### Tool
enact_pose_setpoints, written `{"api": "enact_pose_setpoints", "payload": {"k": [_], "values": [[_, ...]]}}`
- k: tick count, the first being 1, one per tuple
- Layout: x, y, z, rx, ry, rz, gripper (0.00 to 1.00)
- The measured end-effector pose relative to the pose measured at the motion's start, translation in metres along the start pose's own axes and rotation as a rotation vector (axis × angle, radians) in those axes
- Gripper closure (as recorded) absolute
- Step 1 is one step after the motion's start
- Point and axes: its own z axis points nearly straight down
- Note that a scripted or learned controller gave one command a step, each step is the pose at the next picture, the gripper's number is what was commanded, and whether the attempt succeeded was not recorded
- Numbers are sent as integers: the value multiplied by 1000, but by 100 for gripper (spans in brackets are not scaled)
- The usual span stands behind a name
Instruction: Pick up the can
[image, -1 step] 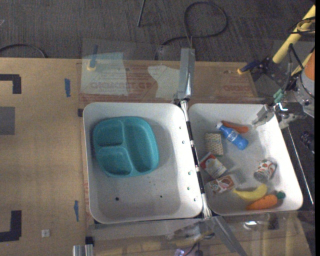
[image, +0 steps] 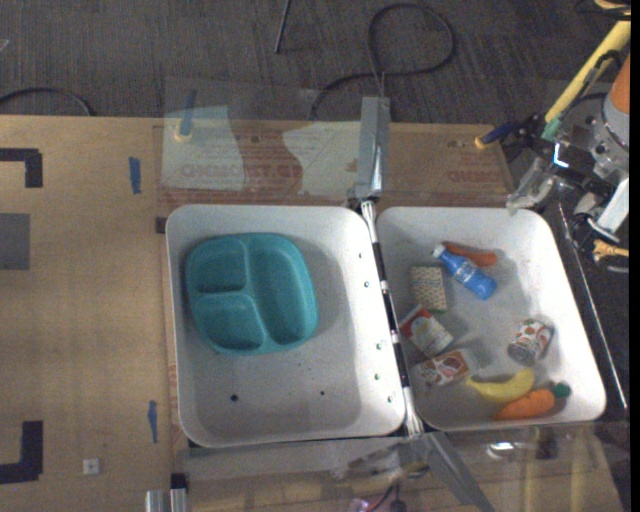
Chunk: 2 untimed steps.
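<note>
Reaching for the can (image: 530, 340), you'll find it on its side toward seven o'clock from the pincer (image: 580, 150), whose opening you cannot tell.

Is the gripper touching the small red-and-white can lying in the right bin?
Apart. The camera view shows the gripper above the right white bin's far corner, with bare bin floor between it and the red-and-white can.

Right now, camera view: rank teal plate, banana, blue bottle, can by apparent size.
1. teal plate, by far
2. banana
3. blue bottle, near the banana's size, so their order is unsure
4. can
</note>
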Motion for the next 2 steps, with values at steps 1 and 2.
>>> {"api": "enact_pose_setpoints", "payload": {"k": [1, 2], "values": [[-73, -42, 142, 3, 1, 32, 0], [-100, -77, 218, 5, 10, 102, 0]]}}
